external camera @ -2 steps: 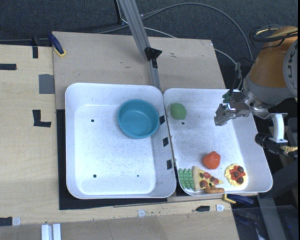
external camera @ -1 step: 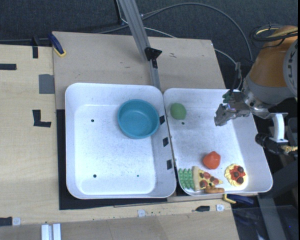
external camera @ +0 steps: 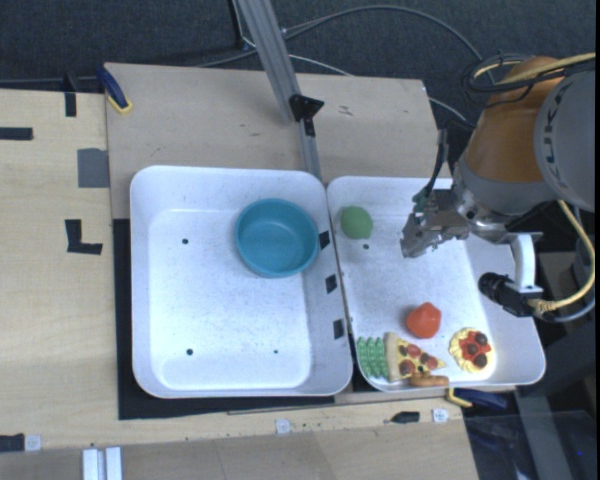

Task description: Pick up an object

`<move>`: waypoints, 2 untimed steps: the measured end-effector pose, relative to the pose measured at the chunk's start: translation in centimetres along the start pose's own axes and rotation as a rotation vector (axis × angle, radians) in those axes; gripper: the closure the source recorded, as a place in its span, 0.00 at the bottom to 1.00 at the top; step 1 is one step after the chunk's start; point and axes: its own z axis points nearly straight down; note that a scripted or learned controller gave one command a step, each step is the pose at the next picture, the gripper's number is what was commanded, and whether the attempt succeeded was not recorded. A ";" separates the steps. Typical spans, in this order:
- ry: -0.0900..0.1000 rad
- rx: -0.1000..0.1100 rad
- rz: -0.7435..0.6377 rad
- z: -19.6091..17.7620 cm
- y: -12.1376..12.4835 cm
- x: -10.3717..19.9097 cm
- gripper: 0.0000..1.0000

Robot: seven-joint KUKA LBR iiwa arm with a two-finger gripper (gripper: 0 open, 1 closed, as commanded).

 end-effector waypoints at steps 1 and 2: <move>0.000 -0.001 -0.001 -1.5 -1.2 4.8 1.00; 0.000 -0.001 -0.001 -2.7 -2.4 9.9 1.00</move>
